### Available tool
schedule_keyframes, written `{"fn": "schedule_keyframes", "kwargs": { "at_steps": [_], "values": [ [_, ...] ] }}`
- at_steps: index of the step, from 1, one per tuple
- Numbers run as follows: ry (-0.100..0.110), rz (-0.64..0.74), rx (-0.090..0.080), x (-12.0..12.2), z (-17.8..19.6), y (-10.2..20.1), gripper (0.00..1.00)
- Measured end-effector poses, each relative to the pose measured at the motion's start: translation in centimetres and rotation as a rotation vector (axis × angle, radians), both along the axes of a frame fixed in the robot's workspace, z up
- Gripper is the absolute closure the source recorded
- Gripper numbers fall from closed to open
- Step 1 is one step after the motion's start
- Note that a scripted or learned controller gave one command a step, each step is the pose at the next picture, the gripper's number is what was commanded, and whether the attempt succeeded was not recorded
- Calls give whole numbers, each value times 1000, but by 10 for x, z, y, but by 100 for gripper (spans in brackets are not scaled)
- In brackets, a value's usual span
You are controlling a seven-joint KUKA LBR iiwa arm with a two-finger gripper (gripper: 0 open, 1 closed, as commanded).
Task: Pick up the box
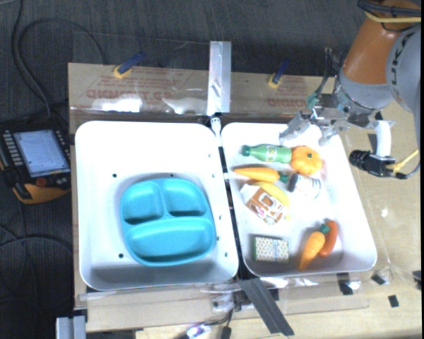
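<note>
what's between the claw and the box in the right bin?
In the camera view, the claw hangs over the bin's far edge. Between it and the box lie a green bottle, an orange, a banana and a carton.

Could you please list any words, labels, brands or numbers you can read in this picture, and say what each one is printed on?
Nothing here can be read with certainty.
Red lettering on the clear sheet behind the bins: blurred and seen upside down, unreadable.
Orange and white carton in the right bin: a red mark, too blurred to read.
Small patterned box: print too small to read.
Green bottle: label unreadable.
Pendant screen at left: too small to read.
</note>
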State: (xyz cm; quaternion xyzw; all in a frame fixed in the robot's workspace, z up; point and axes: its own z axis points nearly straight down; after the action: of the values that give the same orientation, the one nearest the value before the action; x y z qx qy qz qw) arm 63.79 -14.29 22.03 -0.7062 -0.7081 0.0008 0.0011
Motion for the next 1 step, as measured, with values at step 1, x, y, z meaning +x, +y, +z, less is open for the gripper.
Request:
{"fn": "schedule_keyframes", "kwargs": {
  "at_steps": [1],
  "values": [
    [1,3,0,0,9,1,100]
  ]
}}
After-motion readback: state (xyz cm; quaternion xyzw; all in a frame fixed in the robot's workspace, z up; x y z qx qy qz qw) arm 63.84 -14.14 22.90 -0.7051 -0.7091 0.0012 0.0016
